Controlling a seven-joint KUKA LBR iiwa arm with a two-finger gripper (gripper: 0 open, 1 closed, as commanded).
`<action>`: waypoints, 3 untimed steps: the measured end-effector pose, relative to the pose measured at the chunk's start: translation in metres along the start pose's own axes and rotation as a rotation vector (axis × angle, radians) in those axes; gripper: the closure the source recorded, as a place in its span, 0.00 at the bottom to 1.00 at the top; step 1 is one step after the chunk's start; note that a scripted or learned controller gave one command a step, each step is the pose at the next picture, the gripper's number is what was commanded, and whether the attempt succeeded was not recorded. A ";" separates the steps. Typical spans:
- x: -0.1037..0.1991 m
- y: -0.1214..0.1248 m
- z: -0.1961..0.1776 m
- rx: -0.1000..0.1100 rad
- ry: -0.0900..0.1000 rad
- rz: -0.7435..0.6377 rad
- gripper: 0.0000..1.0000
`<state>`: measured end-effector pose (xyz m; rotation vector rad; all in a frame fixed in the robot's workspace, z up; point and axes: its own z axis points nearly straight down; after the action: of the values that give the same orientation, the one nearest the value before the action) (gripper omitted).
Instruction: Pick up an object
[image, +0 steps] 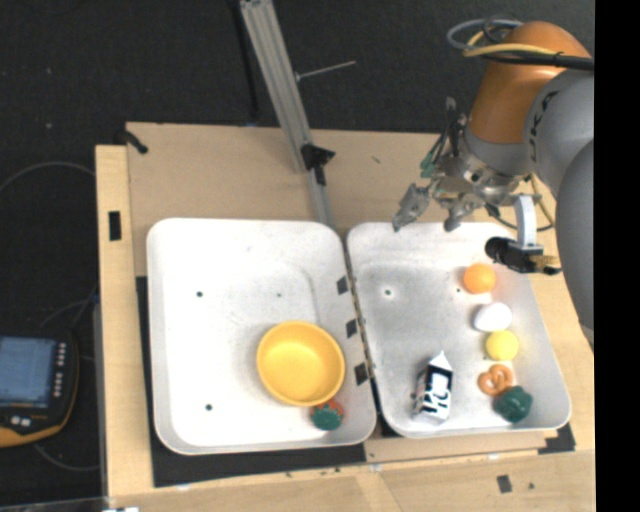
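Two-finger gripper (427, 212) hangs splayed open and empty over the far rim of the right shallow white plastic bin (400, 320), probably staged for descent, with the nearest candidate, a small orange ball (479, 278), lying inside that bin nearer the camera.

Pretty clearly a robotics lab I'm working in. My counter (230, 180) is a bare board carrying two white bins (240, 270), a metal pole (285, 95) stands just behind those bins, and a teach pendant (35, 385) with a lit screen sits off past the bins' far side on dark flooring.
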<state>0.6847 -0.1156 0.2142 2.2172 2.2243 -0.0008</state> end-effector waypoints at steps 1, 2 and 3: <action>0.000 0.000 0.000 0.000 -0.001 0.000 0.00; 0.006 -0.003 0.060 0.005 0.000 -0.001 0.00; 0.005 -0.004 0.113 0.005 -0.001 -0.001 0.00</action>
<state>0.6804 -0.1107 0.1012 2.2185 2.2270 -0.0067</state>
